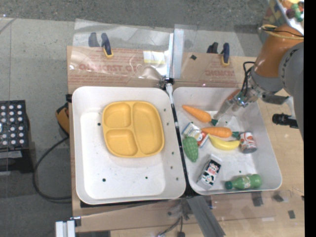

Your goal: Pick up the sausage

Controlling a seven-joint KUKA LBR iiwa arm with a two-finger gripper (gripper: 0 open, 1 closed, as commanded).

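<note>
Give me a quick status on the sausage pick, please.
Tool over right bin, at the back, beside carrot. Sausage not certain: maybe orange piece. Banana and packet crowd that piece.

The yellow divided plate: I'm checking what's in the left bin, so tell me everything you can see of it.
The yellow divided plate looks like matte plastic, a rounded rectangle with three compartments: two smaller ones on the left, one long one on the right. It lies flat, slightly rotated, in the upper middle of the left white bin. Nothing sits in it.
</note>
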